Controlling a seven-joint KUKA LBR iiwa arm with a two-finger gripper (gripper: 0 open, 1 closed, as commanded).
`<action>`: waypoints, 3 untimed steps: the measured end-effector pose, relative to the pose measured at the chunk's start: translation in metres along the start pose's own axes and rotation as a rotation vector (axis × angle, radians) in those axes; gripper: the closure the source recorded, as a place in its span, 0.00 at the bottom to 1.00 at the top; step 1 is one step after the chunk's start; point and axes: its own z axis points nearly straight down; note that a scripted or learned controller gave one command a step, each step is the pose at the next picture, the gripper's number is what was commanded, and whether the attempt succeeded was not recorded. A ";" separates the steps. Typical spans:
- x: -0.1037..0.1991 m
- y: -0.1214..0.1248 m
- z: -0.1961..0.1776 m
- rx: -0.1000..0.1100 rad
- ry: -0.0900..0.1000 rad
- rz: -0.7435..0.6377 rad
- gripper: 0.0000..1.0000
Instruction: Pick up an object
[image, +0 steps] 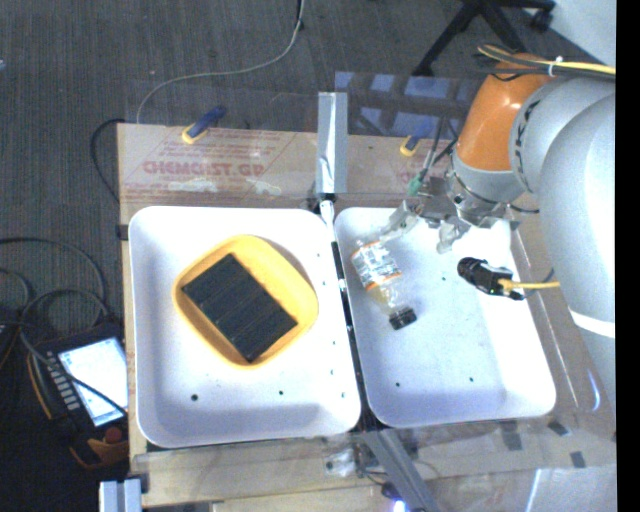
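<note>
Over the far edge of the right bin (480, 390) the arm (570, 150), cut off at right, points down; gripper (422, 228) spread, empty, near the bottle (378, 268).

Robot lab: white bins (470, 375), carpet (60, 80), teach pendant (85, 378).

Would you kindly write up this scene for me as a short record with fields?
left bin: yellow sponge, dark face up
right bin: clear bottle lying on its side by the left wall, black cap towards the near side
gripper: over the right bin's far end, just beyond the bottle, open, nothing between its fingers
task: no object picked up yet
</note>
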 end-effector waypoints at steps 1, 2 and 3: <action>0.006 0.006 0.074 -0.012 -0.002 -0.031 0.00; -0.051 -0.070 0.029 0.000 0.000 -0.090 0.00; -0.078 -0.052 -0.007 0.001 0.001 0.011 0.00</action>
